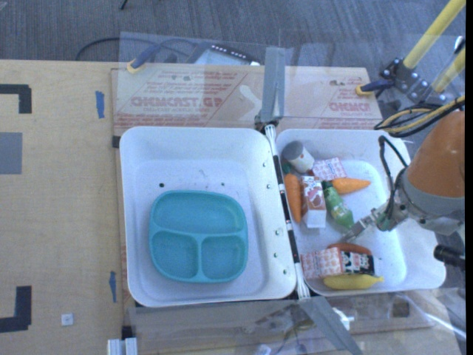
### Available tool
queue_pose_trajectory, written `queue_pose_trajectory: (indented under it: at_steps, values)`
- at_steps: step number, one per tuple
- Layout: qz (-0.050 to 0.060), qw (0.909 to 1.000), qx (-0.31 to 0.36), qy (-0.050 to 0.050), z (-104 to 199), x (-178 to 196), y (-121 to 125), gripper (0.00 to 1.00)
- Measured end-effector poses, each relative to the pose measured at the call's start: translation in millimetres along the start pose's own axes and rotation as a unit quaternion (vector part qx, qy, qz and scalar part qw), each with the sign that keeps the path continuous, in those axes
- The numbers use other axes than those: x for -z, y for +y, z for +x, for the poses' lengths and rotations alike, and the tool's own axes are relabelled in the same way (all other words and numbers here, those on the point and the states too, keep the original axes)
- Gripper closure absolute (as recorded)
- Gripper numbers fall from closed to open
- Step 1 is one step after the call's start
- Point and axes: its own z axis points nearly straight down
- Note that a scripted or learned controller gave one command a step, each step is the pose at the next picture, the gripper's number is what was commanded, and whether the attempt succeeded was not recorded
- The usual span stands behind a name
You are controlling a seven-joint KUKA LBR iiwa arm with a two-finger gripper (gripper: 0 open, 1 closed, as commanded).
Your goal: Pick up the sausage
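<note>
The sausage point(356, 248) is a short red-brown piece lying in the right bin point(414, 268), near its front, with a small printed carton point(330, 260) against its front-left side. My gripper point(358, 230) reaches in from the right and hangs just above the sausage's far edge, tilted toward the lower left. Nothing can be seen held in it. The orange band of the arm point(442, 161) stands over the bin's right rim.
Around the sausage lie a yellow banana point(353, 280), a green bottle point(338, 207), a carrot point(351, 186), an orange stick-shaped piece point(293, 197), two more cartons and a grey piece point(298, 154). The left bin point(140, 161) holds a teal divided plate point(198, 235).
</note>
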Motion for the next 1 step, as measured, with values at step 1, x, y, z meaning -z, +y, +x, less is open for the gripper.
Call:
queue_pose_trajectory:
  at_steps: [1]
  values:
    - [0.004, 1.0, 0.0, 0.002, 1.7, -4.9, -2.8, 0.0]
